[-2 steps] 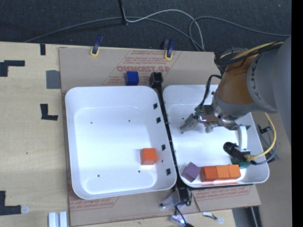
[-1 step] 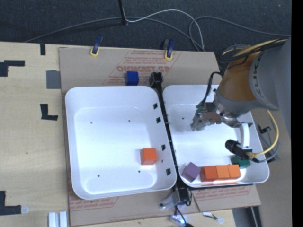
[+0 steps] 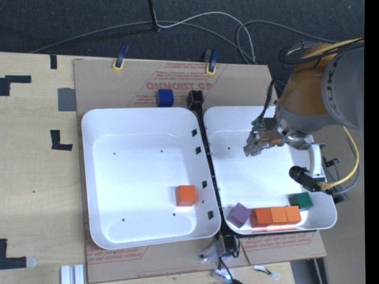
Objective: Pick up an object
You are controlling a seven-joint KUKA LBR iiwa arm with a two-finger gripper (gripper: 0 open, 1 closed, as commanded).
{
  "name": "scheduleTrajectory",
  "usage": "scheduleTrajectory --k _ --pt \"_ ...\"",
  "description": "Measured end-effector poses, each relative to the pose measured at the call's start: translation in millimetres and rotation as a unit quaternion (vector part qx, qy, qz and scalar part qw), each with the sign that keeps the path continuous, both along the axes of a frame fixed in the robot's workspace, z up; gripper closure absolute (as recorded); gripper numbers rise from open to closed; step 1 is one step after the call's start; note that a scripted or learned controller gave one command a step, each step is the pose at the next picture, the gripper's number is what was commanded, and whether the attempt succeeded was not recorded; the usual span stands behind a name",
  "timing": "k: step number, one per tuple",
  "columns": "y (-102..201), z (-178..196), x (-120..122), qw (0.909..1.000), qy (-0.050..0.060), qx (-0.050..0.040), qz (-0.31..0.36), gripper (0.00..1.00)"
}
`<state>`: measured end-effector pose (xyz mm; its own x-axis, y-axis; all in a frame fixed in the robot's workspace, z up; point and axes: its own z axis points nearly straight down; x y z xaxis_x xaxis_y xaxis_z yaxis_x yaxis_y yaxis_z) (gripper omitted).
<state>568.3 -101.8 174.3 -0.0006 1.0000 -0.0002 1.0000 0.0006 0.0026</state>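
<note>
**Gripper over the right bin, blocks along its near wall**

The gripper (image 3: 256, 145) hangs over the far-left part of the right bin (image 3: 237, 116); whether its fingers are spread or pressed together I cannot tell. Candidate objects sit along that bin's near wall: a purple block (image 3: 238, 215), an orange bar (image 3: 275, 216) and a green block (image 3: 301, 200). They look light, rigid and flat-sided, probably best pinched across opposite faces. The wall crowds them. The orange cube (image 3: 186, 195) in the left bin (image 3: 95, 123) has open floor all round.
</note>
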Motion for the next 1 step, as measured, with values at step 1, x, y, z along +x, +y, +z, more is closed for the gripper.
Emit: scheduleTrajectory --k 1 --pt "-1.0 41.8 1.1 1.0 0.0 0.0 0.0 1.0"
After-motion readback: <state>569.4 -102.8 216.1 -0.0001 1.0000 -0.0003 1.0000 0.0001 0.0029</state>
